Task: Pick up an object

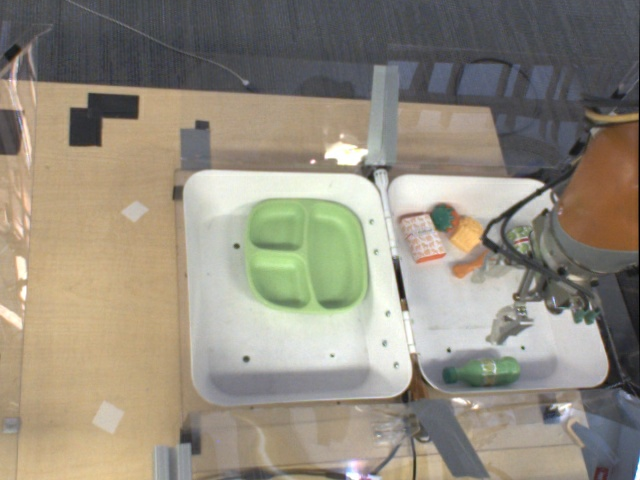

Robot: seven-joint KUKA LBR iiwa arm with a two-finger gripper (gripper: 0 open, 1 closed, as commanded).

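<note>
The right bin point(440, 308) holds a green bottle point(483, 372) lying on its side near the front wall. At the back lie a red and white box point(422, 237), a small red and green toy point(443, 216), an orange-yellow piece point(466, 232) and an orange carrot-like piece point(468, 265). My gripper point(508, 325) hangs over the middle right of this bin, above and just behind the bottle, with nothing between its fingers. The fingers look spread a little apart.
A green divided plate point(305, 254) sits in the left bin point(215, 348). A metal post point(382, 118) stands behind the divider between the bins. The arm's orange band point(605, 183) fills the right edge. Black tape marks point(100, 116) lie on the bench.
</note>
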